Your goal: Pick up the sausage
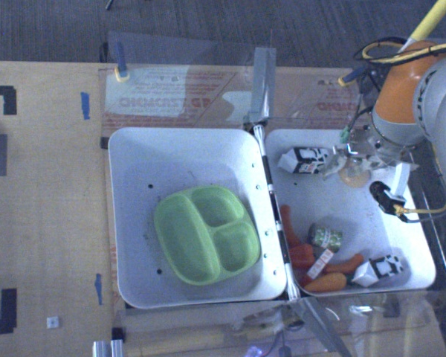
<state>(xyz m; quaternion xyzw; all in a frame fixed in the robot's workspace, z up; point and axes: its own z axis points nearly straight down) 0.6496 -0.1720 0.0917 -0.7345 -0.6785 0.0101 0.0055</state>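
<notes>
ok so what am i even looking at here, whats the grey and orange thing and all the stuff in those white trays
You are looking down, at a slant, from one camera fixed above a workbench. The grey and orange thing at the right is a robot arm; its gripper hangs over the far end of the right bin, and nothing can be seen held in it.

Two shallow white bins sit side by side. The left bin holds a green plate with three compartments. The right bin holds toy food: a small milk carton near the gripper, another carton in the near right corner, a small green can, a carrot, and reddish sausage-like pieces along the left wall. The robot is meant to pick up the sausage, which lies untouched.
</notes>
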